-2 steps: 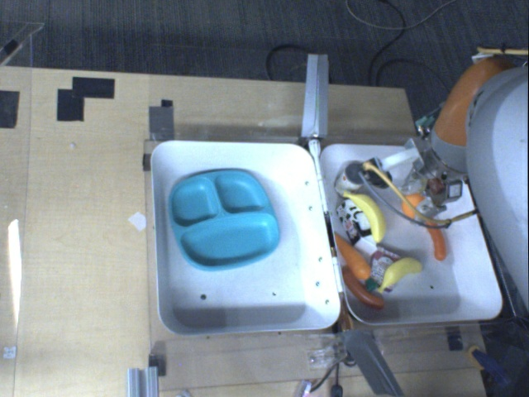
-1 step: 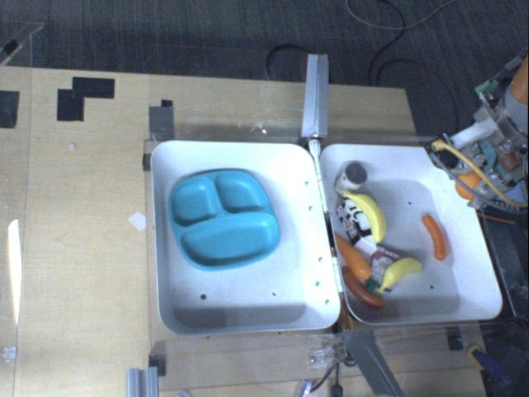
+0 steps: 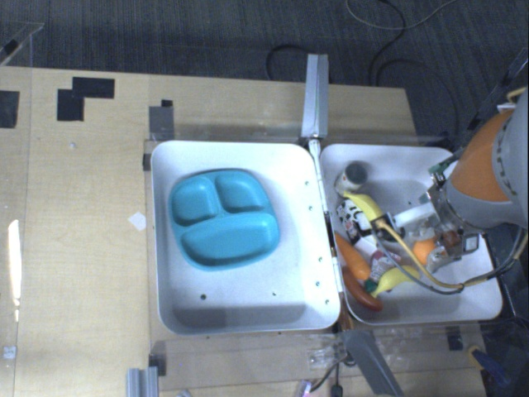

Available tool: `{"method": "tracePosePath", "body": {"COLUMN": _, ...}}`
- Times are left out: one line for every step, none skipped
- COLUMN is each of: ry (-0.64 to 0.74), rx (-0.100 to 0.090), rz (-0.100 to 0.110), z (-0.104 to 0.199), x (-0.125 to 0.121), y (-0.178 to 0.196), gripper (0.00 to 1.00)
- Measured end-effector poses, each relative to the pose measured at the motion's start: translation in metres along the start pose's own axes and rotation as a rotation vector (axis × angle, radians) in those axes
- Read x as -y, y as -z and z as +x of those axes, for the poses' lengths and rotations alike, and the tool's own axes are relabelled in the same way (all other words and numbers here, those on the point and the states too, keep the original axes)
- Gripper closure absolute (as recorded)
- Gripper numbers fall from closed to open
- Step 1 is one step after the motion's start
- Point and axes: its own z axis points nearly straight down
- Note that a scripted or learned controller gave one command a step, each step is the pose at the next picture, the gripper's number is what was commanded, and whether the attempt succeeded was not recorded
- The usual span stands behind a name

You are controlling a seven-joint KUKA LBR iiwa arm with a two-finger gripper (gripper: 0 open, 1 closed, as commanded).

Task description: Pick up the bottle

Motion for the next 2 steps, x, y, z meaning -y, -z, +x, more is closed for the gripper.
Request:
{"method": "tracePosePath", "body": {"ry": -0.014, "rx": -0.002, "rz": 0.0, "z": -0.023, "x": -0.035, "y": -0.023, "gripper": 1.0}}
{"method": "tracePosePath", "body": {"ry": 0.024, "rx": -0.004, "rz": -0.001, "z": 0.05, "x": 0.053, "y": 0.059, "gripper": 1.0}}
